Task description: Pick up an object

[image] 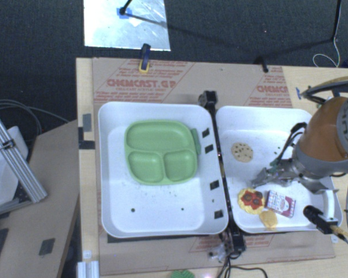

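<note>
Two white bins [110,213] on my cardboard-lined bench [180,80], dark carpet [35,39] behind, green tray [161,152] left, pizza toy [251,200] right bin, gripper [262,179] just above it, grip state unclear.

This is a robotics lab or test cell, not a home. A plain wooden bench [180,80] stands on dark carpet [35,39], its top covered with brown cardboard [145,83] printed in red letters. Two shallow white bins [113,213] sit side by side on it, held with black clips [207,98] at the seam. A robot arm [330,138] reaches in from the right. Loose cables [23,106] trail over the floor at left, beside an aluminium frame rail [14,161]. A shiny metal sheet [126,15] lies on the far floor, and a yellow clamp [144,58] grips the bench's far edge.
</note>
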You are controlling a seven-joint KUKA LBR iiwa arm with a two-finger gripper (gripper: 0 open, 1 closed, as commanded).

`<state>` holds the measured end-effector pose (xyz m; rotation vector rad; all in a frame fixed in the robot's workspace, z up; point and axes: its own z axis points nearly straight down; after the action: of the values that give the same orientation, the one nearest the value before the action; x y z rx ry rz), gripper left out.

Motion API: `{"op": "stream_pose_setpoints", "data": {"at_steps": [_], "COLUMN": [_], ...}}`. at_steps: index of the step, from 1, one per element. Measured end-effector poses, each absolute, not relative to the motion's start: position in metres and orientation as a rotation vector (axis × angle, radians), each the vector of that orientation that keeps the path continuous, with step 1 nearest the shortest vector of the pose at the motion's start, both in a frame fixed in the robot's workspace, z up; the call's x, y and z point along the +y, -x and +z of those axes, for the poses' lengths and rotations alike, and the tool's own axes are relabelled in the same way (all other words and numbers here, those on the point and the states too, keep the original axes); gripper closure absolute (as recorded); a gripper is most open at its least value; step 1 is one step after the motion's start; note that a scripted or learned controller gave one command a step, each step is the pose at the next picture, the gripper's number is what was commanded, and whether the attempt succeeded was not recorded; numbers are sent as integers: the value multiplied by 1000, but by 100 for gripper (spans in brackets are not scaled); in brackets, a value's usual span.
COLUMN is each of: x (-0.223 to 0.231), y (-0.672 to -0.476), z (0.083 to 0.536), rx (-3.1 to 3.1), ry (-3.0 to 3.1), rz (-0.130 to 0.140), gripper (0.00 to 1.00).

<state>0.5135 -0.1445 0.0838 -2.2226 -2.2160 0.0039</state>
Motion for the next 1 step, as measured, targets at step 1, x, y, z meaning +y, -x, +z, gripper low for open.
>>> {"op": "stream_pose_setpoints", "data": {"at_steps": [1], "x": [-143], "y": [-517], "z": [84], "rx": [-2223], "ry": [2221], "rz": [-1], "gripper": [0]}}
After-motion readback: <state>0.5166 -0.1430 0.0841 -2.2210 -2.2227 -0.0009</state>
